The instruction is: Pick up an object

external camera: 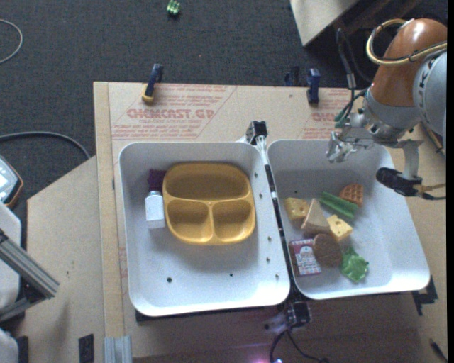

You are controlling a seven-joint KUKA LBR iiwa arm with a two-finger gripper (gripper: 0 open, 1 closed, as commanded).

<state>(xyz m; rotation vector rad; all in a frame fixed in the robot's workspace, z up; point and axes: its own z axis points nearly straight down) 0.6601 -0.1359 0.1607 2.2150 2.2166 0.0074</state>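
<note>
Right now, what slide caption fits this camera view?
End effector hovers above the right bin's far edge; toy foods cluster below; yellow divided plate fills left bin.

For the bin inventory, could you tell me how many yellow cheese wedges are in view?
2, both in the right bin: one cheese wedge left of the pile, another at its middle. More may hide underneath.

Two white bins, left and right, sit side by side on a cardboard sheet printed with red lettering. Clamps grip the sheet's far edge. A black clip sits at the bins' far junction. A black cable curves across the dark floor at left; a small green item lies beyond.
</note>
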